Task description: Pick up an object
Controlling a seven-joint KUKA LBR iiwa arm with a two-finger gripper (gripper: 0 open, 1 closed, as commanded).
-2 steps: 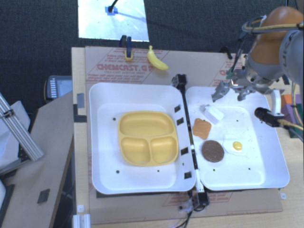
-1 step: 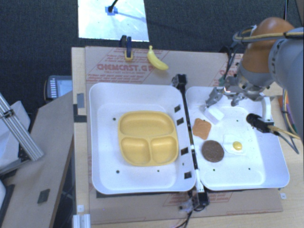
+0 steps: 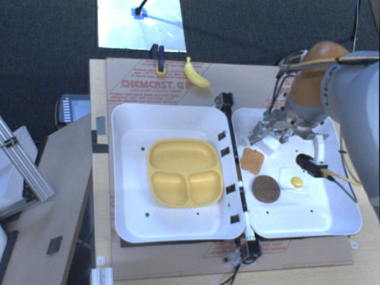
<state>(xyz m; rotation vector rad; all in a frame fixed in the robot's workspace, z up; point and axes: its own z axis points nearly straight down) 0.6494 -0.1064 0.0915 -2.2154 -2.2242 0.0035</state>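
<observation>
The right bin (image 3: 332, 218) holds three food toys. An orange toast slice (image 3: 252, 160) lies near its left wall. A brown round patty (image 3: 266, 189) sits just below the toast, and a white fried egg with a yellow yolk (image 3: 294, 181) lies to the patty's right. My gripper (image 3: 265, 133) hangs low over the upper left part of this bin, just above and to the right of the toast, and I see nothing held in it.
The left bin (image 3: 130, 129) holds a yellow divided plate (image 3: 183, 172). A yellow banana (image 3: 196, 75) and a yellow-black clamp (image 3: 160, 60) lie on the cardboard behind the bins. A black divider (image 3: 233, 159) runs between the bins.
</observation>
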